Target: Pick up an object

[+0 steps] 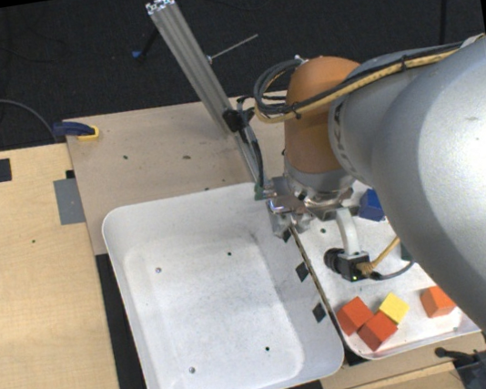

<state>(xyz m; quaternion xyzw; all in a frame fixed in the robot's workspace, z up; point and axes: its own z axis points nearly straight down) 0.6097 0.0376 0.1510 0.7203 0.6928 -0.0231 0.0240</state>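
the arm [441,165] reached in from the right, its grey bulk covering much of the right bin [411,329]. it bent downward so that the orange band [318,121] stood above the wrist. the gripper [309,213] hung over the far left part of the right bin, just beside the rim shared with the left bin [208,315]. whether it was released or clenched could not be told.

the widest open floor lay in the left bin. an aluminium rail [200,76] slanted up close behind the gripper.

at the right bin's near end, well apart from the gripper, two red blocks [364,321] touched. a yellow block [394,308] sat against them, turned corner-on. an orange block [437,300] sat near, at the arm's edge. all looked cube-like, with no clear long axis. a blue thing [370,205] showed beside the gripper, half hidden.
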